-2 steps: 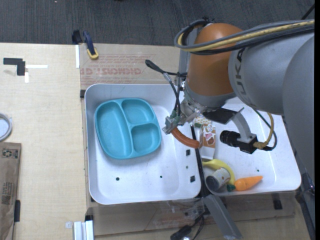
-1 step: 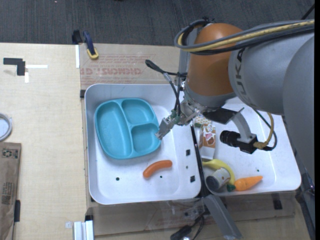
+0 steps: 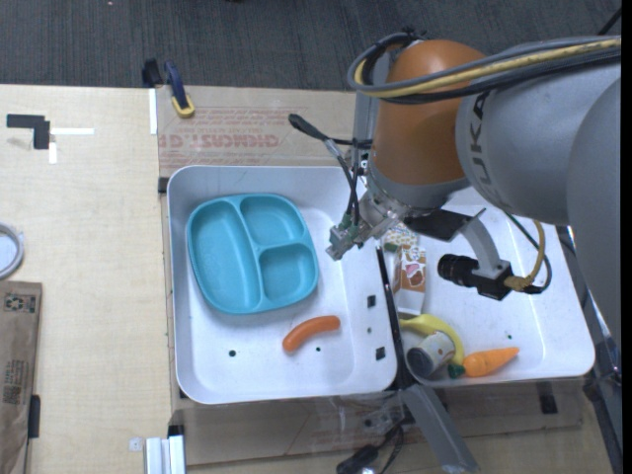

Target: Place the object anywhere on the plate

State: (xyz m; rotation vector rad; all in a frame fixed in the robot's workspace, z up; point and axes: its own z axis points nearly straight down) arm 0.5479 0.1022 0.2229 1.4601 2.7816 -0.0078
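The blue plate [image 3: 254, 253] with three sections lies in the left white bin [image 3: 188, 363], and nothing is on it yet. An orange sausage-shaped toy [image 3: 310, 332] lies in the same bin, just past the plate's near right corner and not touching it. The gripper [image 3: 367, 227] hangs over the wall between the two bins, just right of the plate. The big grey arm [image 3: 533, 126] hides most of it, so I cannot tell how it is set, and I see nothing held in it. In the right white bin [image 3: 553, 363] there is a small printed packet [image 3: 412, 270] right by the gripper, and farther from the plate a yellow banana toy [image 3: 434, 329], a grey cup [image 3: 427, 358] and a toy carrot [image 3: 489, 361]. These three sit close together. I think the task's object is still in a bin, waiting to be picked. What could go wrong? The gripper is so near the bin wall that it could bump it on the way down. The packet is flat and may slip out. The crowded toys could get knocked, or two could be grabbed at once. A dropped toy could also roll off the plate's raised edge.
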